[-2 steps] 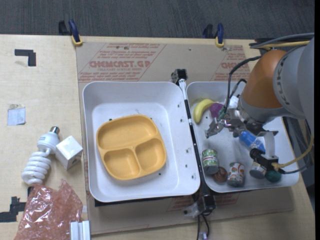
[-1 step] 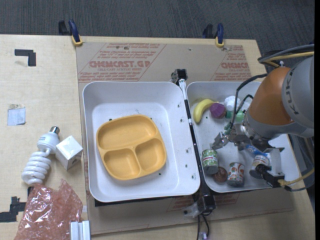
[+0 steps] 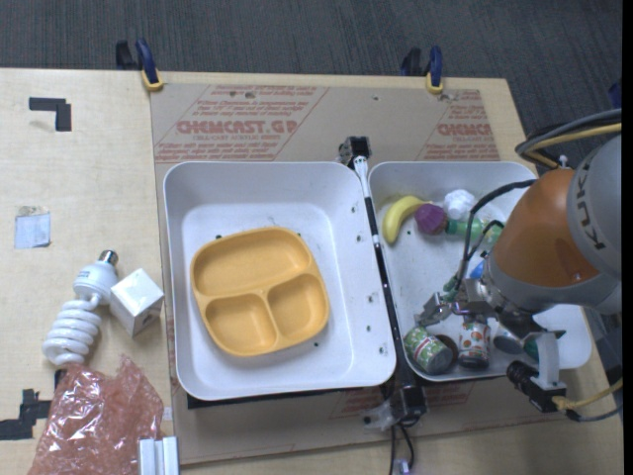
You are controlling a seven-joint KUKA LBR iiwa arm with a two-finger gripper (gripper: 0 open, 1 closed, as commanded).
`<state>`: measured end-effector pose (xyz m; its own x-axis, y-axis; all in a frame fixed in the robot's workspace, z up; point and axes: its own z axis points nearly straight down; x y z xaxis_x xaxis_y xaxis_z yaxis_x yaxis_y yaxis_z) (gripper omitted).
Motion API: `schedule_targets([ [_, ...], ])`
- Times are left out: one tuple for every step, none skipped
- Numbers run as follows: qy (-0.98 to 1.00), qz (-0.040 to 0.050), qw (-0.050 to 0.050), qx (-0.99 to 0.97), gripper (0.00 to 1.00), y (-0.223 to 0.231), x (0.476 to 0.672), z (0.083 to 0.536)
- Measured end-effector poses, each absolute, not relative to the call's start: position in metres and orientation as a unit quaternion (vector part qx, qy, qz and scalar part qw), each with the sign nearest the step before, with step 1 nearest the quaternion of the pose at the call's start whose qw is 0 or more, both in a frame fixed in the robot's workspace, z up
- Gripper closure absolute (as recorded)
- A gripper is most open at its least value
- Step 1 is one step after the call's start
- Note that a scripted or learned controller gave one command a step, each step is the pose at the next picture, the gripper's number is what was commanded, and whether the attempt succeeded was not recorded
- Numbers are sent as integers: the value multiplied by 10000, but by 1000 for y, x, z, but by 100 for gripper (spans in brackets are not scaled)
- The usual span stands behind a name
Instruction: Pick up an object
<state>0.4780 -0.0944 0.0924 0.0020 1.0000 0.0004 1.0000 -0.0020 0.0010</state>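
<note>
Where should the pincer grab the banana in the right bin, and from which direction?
Grip the banana across its narrow middle, coming straight down from above. It lies flat on the floor of the right bin, curving from the back toward the divider, so its two long sides are exposed. A purple object sits right at its upper end, so staying toward the middle or lower part probably gives the fingers more room.

A robotics lab: a plywood bench point(image 3: 79, 216) on grey carpet point(image 3: 297, 13), a Chemcast-printed board point(image 3: 247, 117) held by blue clamps point(image 3: 146, 62), white bins point(image 3: 178, 265), and a cabled KUKA arm point(image 3: 554, 240).
</note>
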Motion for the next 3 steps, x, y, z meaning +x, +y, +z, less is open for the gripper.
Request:
schedule_targets([
  [7057,11,13,7085,100,-95,479,102],
  [7075,3,5,7067,100,2,479,192],
  [7076,2,4,7066,0,2,479,192],
])
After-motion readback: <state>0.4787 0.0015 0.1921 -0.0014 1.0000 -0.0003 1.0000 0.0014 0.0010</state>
